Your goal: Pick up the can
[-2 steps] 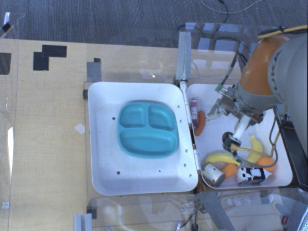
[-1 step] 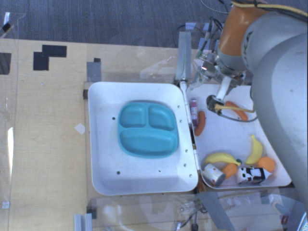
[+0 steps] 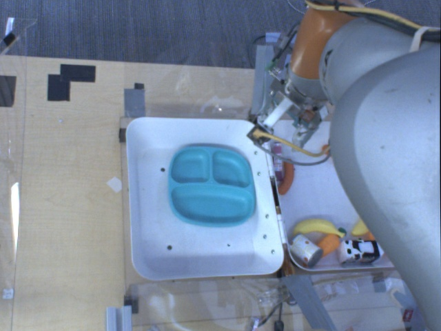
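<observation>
The wooden worktop (image 3: 62,205) holds 2 white bins, and grey carpet (image 3: 138,19) lies past its far edge. The left bin (image 3: 148,254) has a blue plate (image 3: 210,185) in it. The can (image 3: 306,249) lies in the near left corner of the right bin (image 3: 313,195), just beside a banana (image 3: 318,225). The hand (image 3: 302,119) is over that bin's far end, well apart from the can. I cannot tell if the hand is spread or pressed together.

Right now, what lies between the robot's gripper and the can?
In the camera view, a reddish sausage-shaped toy lies between the gripper and the can, by the left wall of the right bin.
</observation>
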You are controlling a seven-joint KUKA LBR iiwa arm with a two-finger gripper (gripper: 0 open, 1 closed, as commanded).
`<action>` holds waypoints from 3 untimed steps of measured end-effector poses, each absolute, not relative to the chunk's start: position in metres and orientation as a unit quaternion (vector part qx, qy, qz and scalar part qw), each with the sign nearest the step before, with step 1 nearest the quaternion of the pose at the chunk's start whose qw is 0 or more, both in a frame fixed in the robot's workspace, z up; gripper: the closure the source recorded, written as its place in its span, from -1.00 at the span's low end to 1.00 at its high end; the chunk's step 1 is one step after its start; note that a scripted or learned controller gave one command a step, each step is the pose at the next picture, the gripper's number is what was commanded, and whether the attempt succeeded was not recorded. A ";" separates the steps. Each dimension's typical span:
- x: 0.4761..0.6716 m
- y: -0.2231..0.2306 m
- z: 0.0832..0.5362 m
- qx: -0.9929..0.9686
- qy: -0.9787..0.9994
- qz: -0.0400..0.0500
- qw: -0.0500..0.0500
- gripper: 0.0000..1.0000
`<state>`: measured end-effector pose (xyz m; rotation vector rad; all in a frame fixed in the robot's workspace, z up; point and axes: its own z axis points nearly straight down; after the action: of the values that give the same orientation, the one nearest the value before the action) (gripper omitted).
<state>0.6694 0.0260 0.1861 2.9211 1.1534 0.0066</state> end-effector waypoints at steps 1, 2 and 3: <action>0.657 0.069 0.150 0.939 0.344 0.006 0.011 -1.00; 0.663 0.071 0.137 0.950 0.312 0.007 0.018 -1.00; 0.661 0.063 0.145 0.950 0.311 -0.001 0.021 1.00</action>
<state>0.6612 0.0633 0.1451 2.9458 0.9650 -0.0043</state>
